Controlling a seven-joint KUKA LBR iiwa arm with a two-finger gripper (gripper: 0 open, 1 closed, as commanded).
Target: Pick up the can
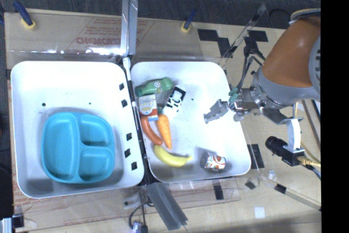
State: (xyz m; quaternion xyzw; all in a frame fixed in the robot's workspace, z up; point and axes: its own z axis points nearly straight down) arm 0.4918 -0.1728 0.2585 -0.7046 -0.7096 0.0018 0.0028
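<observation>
Seen from above at a slant: two white bins side by side on the bench, a left bin (22, 117) and a right bin (240, 144), meeting at a middle divider.

Right bin crowded along its left wall, open across its middle and upper right. One can (212, 161) lying on its side near the bottom right corner, just beside the bottom wall, red and white label, writing too small to read. Apart from everything else, with bare floor above and to its left. One banana (170, 156) along the bottom edge, left of the can, not touching it. One carrot (164, 129) and one red sausage-like piece (149, 129) slanting beside the divider. One green packet (154, 86) near the top left corner, one small green-and-white carton (146, 103) under it, one black-and-white packet (174, 100) just right; printing on all three unreadable.

Gripper (214, 112) over the right half of the right bin, above bare floor, well apart from the can and nearer the right wall. Jaws: cannot tell whether wide or narrow. Nothing visibly between them. Grey arm with orange band (289, 52) beyond the right rim.

Left bin: one blue divided tray (79, 145) toward the bottom left, bare floor above and right of it.

Faint red printing on the board behind the left bin, illegible.
</observation>
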